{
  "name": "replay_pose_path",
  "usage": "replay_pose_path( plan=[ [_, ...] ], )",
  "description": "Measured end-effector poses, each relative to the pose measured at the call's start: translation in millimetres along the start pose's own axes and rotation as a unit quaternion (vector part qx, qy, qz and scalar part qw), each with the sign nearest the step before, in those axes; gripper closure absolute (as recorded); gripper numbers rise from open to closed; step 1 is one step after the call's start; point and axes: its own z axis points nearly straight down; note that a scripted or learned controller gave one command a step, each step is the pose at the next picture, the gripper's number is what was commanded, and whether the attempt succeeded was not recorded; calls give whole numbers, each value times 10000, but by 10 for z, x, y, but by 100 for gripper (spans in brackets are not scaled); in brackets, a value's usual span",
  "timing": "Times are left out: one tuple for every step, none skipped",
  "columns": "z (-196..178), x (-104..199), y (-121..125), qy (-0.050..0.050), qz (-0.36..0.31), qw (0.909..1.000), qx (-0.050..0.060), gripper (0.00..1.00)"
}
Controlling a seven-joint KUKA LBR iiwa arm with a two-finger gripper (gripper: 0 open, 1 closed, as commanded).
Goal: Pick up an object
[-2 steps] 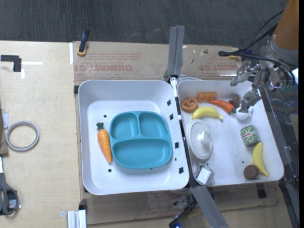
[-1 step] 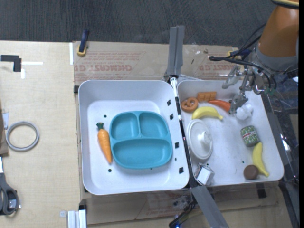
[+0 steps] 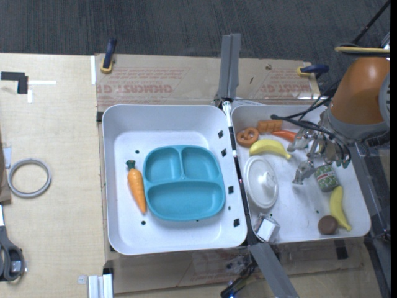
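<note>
We see many things to pick from in the right bin. A small green and white can lies just beside the gripper. A yellow banana lies to its left, with a second banana and a brown ball lower down. A round white lid sits near the middle wall. The gripper hangs low in this bin, and nothing sits between its fingers that we can see. We cannot tell how far apart they are. We think the arm is reaching for a thing now. Next it needs to drop over one thing, maybe the can, and squeeze. In the left bin lie a blue plate and a carrot.
</note>
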Motion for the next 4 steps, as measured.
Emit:
replay_pose_path(
  plan=[
    [5, -313, 907, -19, 43, 10000, -5, 0],
    [17, 489, 420, 1, 483, 9988, 0, 0],
    [20, 416, 773, 0, 841, 9965, -3, 0],
    [16, 341, 808, -5, 879, 9961, -1, 0]
  ],
)
